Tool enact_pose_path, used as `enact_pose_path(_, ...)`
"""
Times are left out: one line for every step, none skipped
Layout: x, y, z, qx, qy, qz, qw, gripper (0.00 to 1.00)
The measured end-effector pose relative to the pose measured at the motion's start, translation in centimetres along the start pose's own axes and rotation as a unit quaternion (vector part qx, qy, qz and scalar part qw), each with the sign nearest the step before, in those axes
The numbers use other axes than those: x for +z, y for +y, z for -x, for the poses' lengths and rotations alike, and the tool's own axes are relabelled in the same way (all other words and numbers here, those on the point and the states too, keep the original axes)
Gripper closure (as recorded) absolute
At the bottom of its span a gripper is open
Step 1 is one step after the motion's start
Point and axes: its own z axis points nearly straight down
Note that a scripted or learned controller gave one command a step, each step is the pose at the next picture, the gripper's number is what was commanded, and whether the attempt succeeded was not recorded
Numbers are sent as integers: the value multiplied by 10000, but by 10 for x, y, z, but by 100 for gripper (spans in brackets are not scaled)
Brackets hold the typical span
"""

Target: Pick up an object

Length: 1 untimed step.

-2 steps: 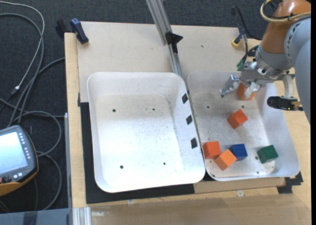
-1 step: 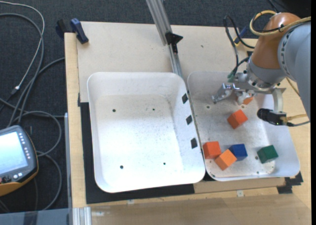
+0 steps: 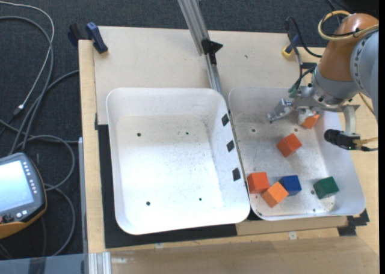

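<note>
One gripper [image 3: 283, 110] hangs low over the right bin's [image 3: 255, 101] far end; I cannot tell how it is set. My arm [image 3: 346, 62] bends in from the right. Just beside it lies an orange block [image 3: 310, 121], another orange cube [image 3: 289, 145] nearer.

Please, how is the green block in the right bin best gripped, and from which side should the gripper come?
Probably from straight above, closing on two opposite flat side faces of the green block. It stands alone, apart from the blue block to its left. It sits near the right bin's rim, so a sideways approach looks cramped. Turn the gripper to match the block's slight rotation.
</note>
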Motion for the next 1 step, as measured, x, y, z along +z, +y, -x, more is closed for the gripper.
enact_pose_path(0, 0, -12, 5, -39, -2, 10000, 0)
